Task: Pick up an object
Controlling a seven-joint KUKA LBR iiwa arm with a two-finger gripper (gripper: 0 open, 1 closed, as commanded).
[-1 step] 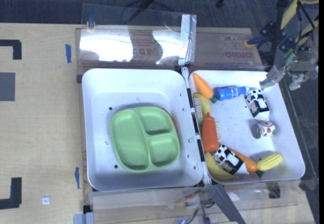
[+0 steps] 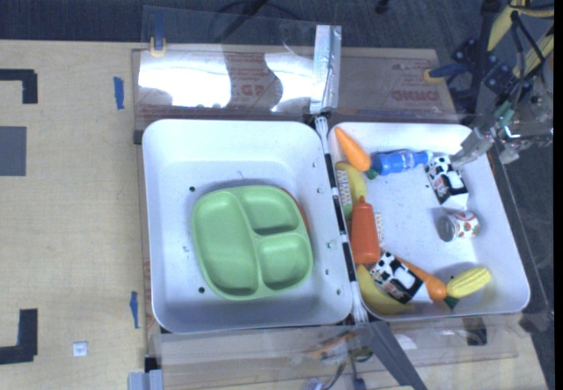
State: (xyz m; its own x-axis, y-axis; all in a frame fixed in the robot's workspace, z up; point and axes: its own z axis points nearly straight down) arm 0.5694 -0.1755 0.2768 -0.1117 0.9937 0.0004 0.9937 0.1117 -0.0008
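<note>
The gripper (image 2: pixel 475 143) hangs at two o'clock over the right bin (image 2: pixel 510 239), its spread too blurred to tell. Just beside it, perhaps touching, lies a black-and-white carton (image 2: pixel 446 180). Wooden bench (image 2: pixel 62 203), dark carpet beyond.

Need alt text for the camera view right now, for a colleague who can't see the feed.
The gripper hovers at the right bin's far right corner, beside a black-and-white cow toy; whether it holds anything cannot be told. That bin also holds a blue bottle, carrots, a banana, an orange bottle and a small cup. The left bin holds a green divided plate.
</note>
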